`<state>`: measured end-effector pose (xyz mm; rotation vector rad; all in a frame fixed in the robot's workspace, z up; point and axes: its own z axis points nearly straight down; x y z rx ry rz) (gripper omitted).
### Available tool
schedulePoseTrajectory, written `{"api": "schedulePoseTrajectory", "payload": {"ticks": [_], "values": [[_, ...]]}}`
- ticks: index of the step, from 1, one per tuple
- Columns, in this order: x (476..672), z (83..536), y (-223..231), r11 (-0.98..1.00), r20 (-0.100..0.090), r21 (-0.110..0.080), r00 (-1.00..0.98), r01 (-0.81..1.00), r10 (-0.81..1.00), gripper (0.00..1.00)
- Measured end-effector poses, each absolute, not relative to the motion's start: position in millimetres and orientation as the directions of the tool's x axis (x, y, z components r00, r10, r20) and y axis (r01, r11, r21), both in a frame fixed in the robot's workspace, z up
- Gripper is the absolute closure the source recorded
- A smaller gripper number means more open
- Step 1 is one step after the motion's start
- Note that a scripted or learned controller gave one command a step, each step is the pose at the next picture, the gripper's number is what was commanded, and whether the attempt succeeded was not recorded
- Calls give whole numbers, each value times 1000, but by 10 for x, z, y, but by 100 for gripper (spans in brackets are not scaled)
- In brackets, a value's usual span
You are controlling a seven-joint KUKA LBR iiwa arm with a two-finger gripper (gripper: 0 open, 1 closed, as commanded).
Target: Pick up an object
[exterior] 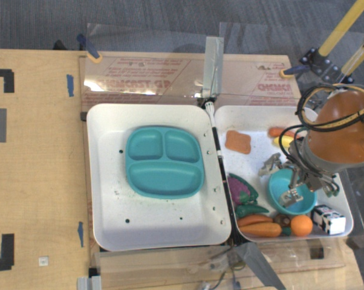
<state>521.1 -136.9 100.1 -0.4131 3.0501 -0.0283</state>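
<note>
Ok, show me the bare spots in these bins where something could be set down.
Left bin: a bare white margin rings the teal divided plate, widest along the near edge. Right bin: bare floor between the orange slice and the purple toy. Crowded around the gripper, teal bowl and carrot.

Gripper (294, 192) down inside small teal plastic bowl (285, 199) in right white bin (254, 116); teal three-compartment divided plate (165, 161) in left white bin (103, 162).
</note>
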Motion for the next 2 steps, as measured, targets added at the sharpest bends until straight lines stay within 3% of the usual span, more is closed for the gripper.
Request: {"api": "schedulePoseTrajectory", "payload": {"ticks": [1,2], "values": [[5153,1038,-1358,980,-78,-31,-977,-196,-198,0],[5241,967,-1446,969,-49,-19,-968,-246,-247,0]]}}
